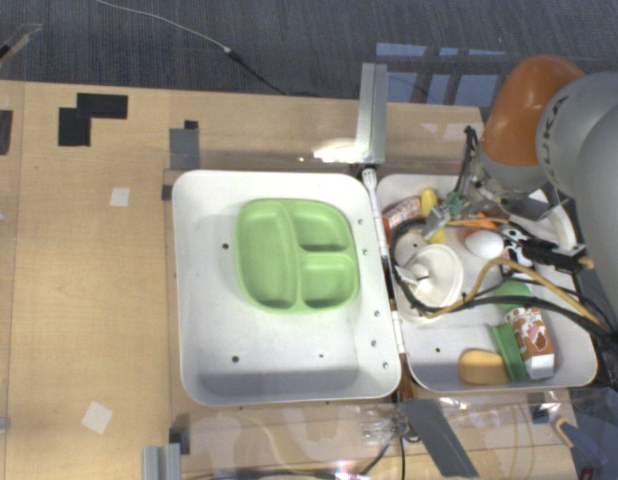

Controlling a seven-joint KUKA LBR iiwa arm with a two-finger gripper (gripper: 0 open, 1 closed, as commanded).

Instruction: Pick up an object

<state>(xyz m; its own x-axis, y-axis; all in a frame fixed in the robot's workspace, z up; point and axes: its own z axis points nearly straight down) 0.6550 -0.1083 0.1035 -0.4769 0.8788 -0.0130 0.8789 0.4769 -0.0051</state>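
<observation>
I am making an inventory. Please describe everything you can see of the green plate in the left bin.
The green plate is light green, seemingly plastic, a rounded rectangle with three compartments: one long one on the view's left, two smaller on its right. Nothing lies in them. It rests flat, open side up, near the middle of the left bin, touching only the bin's floor.

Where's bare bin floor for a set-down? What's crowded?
Left bin: bare floor all round the green divided plate, widest in the strip between the plate and the bin's near rim. Right bin: crowded, with white cup, carton, brown roll and the arm above.
</observation>
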